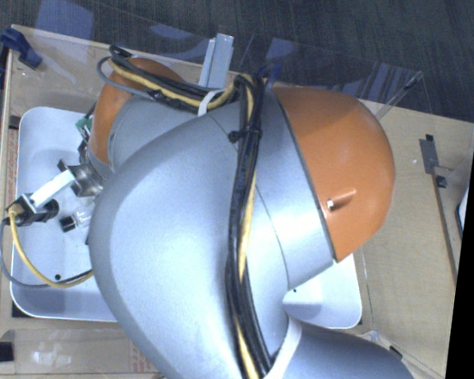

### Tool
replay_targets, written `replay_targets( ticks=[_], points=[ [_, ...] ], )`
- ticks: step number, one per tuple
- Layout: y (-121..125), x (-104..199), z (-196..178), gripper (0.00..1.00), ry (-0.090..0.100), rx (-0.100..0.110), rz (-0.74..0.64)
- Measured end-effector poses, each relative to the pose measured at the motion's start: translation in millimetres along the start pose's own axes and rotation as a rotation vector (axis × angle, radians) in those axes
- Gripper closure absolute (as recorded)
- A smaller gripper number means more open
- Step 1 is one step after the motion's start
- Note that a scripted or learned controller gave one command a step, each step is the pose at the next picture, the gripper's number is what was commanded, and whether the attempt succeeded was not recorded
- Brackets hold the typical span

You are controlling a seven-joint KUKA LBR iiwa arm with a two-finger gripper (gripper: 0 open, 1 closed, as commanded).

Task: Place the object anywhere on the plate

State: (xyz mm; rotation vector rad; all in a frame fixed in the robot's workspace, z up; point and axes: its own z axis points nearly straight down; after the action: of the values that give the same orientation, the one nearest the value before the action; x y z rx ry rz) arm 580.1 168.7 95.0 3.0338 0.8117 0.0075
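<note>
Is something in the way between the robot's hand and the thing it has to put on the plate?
I can't tell. The big grey arm covers most of both bins, so the thing and the plate are hidden. The end effector sits low over the left bin, with a yellow cable looping beside it.
</note>
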Motion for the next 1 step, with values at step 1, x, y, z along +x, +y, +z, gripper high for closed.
replay_targets(
  ticks=[1],
  points=[
    [69.3, -49.7, -96.4, 1.00, -0.005, 0.007, -0.284]
  ],
)
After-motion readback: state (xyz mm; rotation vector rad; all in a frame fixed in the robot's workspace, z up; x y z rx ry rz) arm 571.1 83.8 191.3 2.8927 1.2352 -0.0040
